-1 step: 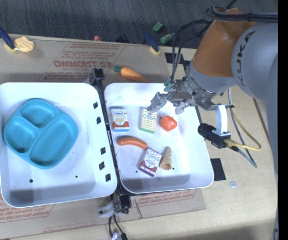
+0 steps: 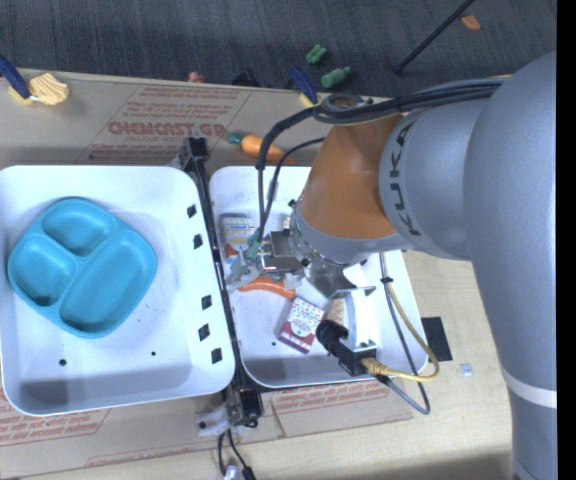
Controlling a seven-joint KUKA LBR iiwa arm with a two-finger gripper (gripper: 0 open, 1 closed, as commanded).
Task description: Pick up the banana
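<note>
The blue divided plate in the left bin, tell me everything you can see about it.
The blue divided plate looks like smooth, turquoise plastic, rounded in outline, with three shallow compartments split by raised ridges. It lies flat and upright on the floor of the left bin, toward the bin's left side. Nothing sits in its compartments, and only the bin floor touches it.

I have one fixed camera above the bench [image 2: 128, 118], looking down at a slant and taking in both white bins, the left bin [image 2: 8, 298] and right bin [image 2: 258, 368]. It sits near enough that the arm [image 2: 468, 158], reaching in from the right, looms large across the frame.
</note>
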